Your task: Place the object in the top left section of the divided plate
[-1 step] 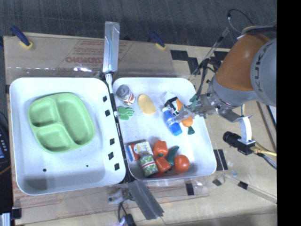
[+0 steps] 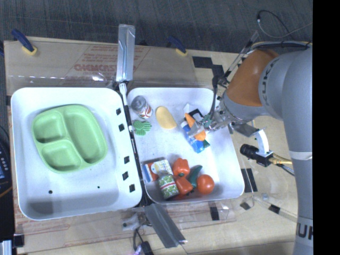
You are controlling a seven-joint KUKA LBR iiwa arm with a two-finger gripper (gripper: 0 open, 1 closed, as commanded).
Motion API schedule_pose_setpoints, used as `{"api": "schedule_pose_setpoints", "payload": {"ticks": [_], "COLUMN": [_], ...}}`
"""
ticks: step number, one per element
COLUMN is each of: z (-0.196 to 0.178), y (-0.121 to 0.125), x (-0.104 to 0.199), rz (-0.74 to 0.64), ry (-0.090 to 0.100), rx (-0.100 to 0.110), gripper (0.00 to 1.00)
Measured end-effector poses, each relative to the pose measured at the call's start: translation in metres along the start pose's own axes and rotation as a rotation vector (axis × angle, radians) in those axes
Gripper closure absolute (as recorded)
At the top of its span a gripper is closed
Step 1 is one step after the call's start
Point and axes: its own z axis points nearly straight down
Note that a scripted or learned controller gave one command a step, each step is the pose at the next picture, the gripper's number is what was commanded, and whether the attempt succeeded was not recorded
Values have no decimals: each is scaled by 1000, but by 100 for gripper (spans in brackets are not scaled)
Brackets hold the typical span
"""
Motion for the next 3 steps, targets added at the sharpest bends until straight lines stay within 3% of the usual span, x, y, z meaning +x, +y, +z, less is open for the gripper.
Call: {"api": "schedule_pose_setpoints", "payload": {"ticks": [1,3], "z": [6,5], "y": [-11,-53], "x": [3,15], "rz": [35,317], "ry": [-16,-18], "rx": [-33,-44], "gripper": [100,100]}}
